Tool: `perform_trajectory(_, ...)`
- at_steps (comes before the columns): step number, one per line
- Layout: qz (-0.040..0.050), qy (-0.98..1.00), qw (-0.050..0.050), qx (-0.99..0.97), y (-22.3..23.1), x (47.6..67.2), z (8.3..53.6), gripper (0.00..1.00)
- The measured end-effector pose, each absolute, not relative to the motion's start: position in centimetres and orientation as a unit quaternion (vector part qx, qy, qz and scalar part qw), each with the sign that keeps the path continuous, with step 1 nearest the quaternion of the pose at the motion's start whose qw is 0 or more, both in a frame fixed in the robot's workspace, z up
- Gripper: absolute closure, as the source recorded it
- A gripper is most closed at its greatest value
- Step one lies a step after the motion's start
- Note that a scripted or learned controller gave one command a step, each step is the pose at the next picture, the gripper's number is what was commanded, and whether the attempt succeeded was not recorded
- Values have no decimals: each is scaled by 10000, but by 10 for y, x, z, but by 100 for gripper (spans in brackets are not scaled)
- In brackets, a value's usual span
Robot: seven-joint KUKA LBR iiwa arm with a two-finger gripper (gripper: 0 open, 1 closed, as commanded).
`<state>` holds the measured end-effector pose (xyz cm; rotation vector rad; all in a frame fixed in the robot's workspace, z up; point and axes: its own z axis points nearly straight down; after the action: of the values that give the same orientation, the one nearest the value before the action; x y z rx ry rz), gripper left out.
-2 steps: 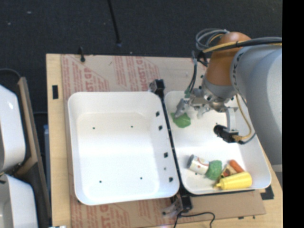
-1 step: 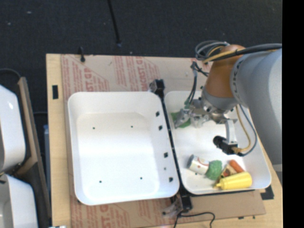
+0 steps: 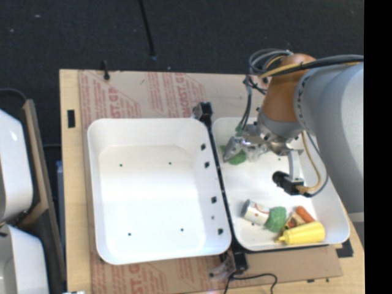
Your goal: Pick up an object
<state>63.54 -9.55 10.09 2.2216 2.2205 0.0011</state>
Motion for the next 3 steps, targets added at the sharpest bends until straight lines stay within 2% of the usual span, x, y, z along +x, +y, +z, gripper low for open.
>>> perform_trajectory(1, 8, 7064, 7, 7078, -97, 636, 112, 100)
perform_trajectory(2, 5, 7064, 4, 7078, -96, 635, 111, 0)
perform_trajectory(3, 10, 7060, 9, 7082, -97, 636, 122, 100)
